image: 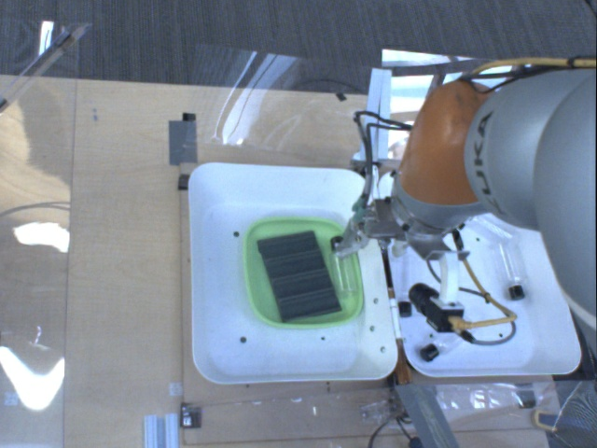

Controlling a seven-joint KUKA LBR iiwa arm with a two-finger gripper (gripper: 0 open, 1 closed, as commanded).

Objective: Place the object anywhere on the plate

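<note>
Block (298, 275) on the plate (255, 267), gripper (352, 243) at the plate's right rim.
You see the grey block lying flat on the green plate in the left bin (213, 250); you cannot tell whether the gripper is released or clenched.

This looks like a robot lab. A big grey and orange robot arm (494, 147) reaches over a pale wooden bench (112, 278). Two flat white bins sit on it side by side, the left bin (215, 339) and the right bin (546, 339). Yellow and black wires (480, 320) hang from the arm. Grey carpet (187, 17) covers the floor behind the bench.
</note>
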